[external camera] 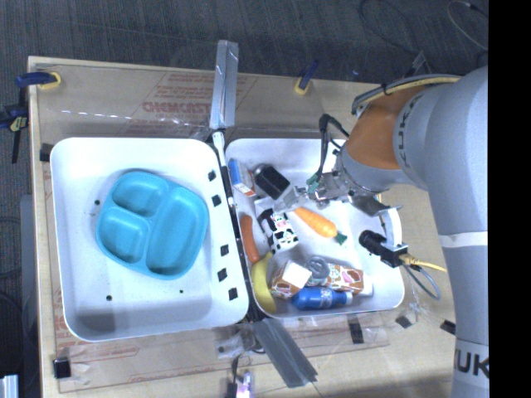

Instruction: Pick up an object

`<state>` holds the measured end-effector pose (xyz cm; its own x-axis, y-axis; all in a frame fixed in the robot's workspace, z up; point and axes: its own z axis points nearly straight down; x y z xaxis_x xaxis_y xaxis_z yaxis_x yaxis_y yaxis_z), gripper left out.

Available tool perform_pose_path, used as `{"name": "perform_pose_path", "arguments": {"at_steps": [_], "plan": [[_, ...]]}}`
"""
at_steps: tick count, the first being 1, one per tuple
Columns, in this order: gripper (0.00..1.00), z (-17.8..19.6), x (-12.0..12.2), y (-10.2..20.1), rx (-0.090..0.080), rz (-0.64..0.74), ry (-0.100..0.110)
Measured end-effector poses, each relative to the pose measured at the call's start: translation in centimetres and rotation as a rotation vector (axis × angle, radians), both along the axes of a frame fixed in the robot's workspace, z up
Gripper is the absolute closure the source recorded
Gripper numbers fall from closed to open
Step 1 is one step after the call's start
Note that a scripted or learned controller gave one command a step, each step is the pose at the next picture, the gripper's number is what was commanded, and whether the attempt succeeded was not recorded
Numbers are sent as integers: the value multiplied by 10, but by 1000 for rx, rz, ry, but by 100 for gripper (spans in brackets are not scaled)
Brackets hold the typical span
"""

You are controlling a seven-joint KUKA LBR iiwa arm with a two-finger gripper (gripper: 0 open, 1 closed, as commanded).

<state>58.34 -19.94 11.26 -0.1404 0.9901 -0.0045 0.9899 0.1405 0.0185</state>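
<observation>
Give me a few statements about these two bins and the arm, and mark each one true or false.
1. The blue tray lies in the left bin. True.
2. The carrot lies in the left bin. False: it lies in the right bin.
3. The tool is above the right bin. True.
4. The blue bottle lies at the right bin's far edge. False: it lies at the near edge.
5. The banana lies inside the blue tray. False: it lies in the right bin.
</observation>
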Motion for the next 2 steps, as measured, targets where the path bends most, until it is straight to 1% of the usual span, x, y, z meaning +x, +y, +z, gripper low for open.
{"name": "perform_pose_path", "arguments": {"at_steps": [1,2], "plan": [[100,11,1,1,0,5,-2],[0,11,1,1,0,6,-2]]}}
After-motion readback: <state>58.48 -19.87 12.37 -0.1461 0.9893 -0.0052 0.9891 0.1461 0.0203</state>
